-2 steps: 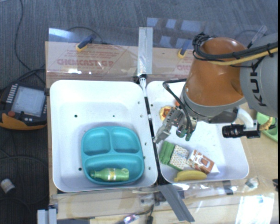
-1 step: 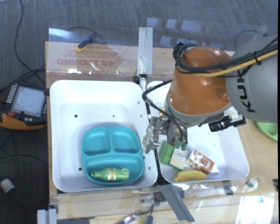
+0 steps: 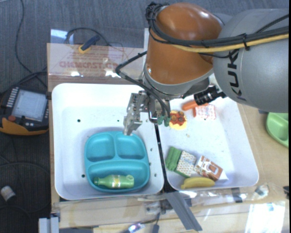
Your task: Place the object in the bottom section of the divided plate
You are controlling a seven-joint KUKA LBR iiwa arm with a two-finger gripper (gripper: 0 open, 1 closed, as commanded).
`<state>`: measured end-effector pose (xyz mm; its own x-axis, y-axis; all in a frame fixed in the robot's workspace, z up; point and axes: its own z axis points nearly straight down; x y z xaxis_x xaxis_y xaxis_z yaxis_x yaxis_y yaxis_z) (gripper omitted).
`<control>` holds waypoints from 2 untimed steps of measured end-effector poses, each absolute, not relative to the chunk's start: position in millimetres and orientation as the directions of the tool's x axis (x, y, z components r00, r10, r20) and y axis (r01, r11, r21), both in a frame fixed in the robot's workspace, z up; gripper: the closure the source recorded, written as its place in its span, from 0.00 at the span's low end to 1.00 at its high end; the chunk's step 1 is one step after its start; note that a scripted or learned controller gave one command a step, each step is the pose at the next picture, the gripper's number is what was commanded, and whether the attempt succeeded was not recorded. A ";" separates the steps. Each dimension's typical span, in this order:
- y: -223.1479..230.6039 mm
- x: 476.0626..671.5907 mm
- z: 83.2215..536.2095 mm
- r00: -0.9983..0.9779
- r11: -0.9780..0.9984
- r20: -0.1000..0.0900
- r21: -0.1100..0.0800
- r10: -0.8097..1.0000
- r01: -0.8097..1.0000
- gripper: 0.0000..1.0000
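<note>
Green bottle [image 3: 115, 181] already lies in the bottom section of your blue divided plate [image 3: 93, 149], long axis running 9 to 3 o'clock. Your gripper [image 3: 132, 125] hangs over the plate's upper rim, with the bottle toward 6 o'clock from it; nothing shows between its parted fingers.

We see in the right bin [image 3: 247, 149] a banana [image 3: 198, 182], green packet [image 3: 173, 158], patterned box [image 3: 186, 164], orange-white carton [image 3: 209, 169], red-yellow toy [image 3: 178, 120] and red-white packet [image 3: 204, 111]. Left of the bins, a pendant [image 3: 22, 111] on carpet [image 3: 19, 42].
</note>
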<state>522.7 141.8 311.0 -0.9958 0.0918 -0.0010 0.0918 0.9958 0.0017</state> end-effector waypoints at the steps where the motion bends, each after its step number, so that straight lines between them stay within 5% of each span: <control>1: 138.9 497.7 406.6 -0.985 0.985 -0.003 0.000 -0.175 -0.175 1.00; 2: 139.3 499.3 416.1 -0.985 0.985 -0.006 0.000 -0.174 -0.174 1.00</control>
